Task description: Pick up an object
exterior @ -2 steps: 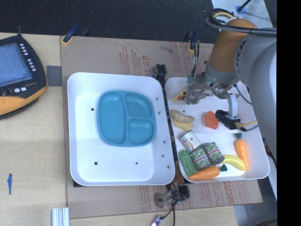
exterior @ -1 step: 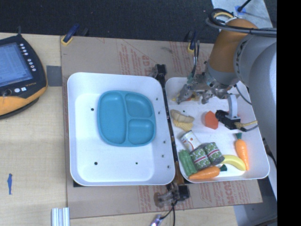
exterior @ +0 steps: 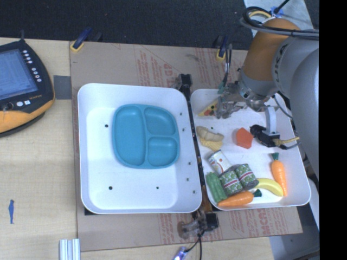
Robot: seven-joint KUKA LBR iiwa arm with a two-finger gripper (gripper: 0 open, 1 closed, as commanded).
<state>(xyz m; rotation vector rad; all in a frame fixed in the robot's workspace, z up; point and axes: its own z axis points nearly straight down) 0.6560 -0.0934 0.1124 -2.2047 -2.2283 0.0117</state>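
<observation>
While the gripper (exterior: 225,108) hangs low over the right bin's (exterior: 300,199) far-left corner, I honestly can't tell if it's open or closed. A yellow toy (exterior: 208,111) sits right beside it; the red block (exterior: 244,138) lies near, toward the bin's middle.

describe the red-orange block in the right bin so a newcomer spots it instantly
Start at the right white bin, beside the bin holding the blue plate. Near its middle lies the red-orange block, alone. It is blocky and flat-faced, unlike the long tapered carrots nearer the front.
</observation>
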